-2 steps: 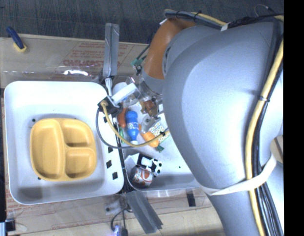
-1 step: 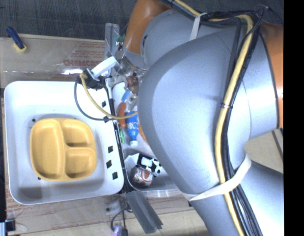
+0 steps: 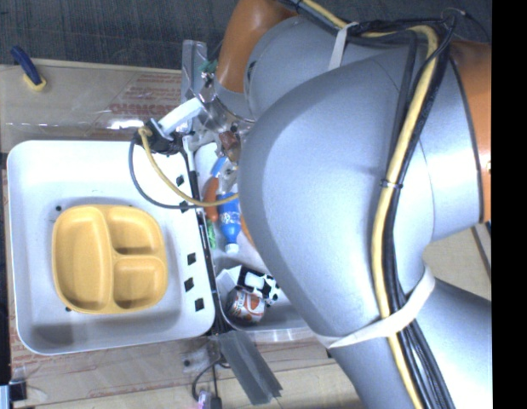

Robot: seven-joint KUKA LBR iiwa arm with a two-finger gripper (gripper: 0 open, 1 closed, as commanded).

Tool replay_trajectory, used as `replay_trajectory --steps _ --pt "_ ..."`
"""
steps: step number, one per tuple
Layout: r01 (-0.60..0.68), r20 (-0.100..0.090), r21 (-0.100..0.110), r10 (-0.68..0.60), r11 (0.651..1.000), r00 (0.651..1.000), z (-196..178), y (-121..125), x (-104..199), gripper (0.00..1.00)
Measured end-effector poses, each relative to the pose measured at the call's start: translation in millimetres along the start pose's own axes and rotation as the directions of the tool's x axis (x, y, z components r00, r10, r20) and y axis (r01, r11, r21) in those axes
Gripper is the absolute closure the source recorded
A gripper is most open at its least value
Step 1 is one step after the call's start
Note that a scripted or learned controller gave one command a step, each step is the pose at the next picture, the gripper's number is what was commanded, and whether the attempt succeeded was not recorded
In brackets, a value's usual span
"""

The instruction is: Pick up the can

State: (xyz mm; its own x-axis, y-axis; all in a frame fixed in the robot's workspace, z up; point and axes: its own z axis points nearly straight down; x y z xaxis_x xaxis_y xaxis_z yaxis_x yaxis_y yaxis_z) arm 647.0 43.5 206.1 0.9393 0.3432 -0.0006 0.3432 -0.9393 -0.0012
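Reaching down at the divider between the two bins, the gripper (image 3: 214,135) is mostly masked by its own wrist hardware; whether its fingers are spread or pressed together cannot be told.

Item: can (image 3: 244,304). Small, brownish, lying near the front corner of the right bin (image 3: 276,335), just beside a black-and-white patterned object (image 3: 261,284). It sits well apart from the gripper. Judged light, rigid and thin-walled, with a smooth, slippery curved side; likely to dent under a hard squeeze and to roll if nudged. The best hold appears to be across the cylinder's middle, fingers square to its axis; its exact orientation is hard to read.

Item: blue-and-white bottle-like object (image 3: 230,226), with an orange item (image 3: 211,190) beside it, between gripper and can.

Item: yellow divided tray (image 3: 76,258), resting in the left bin (image 3: 33,164).

Item: looped black and yellow cable (image 3: 148,186), hanging over the left bin's edge.

Item: arm (image 3: 348,177), grey, bulky, covering much of the right bin.
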Motion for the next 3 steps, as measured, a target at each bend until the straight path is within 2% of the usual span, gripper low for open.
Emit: replay_trajectory --steps 1,2,3 --pt "-0.145 0.000 0.000 0.145 0.989 0.989 13.9 -9.3 0.7 0.00" --pt "-0.144 0.002 0.000 0.144 0.990 0.990 70.1 -57.7 16.5 0.00" --pt "-0.140 0.001 0.000 0.140 0.990 0.990 59.2 -57.6 17.1 1.00"
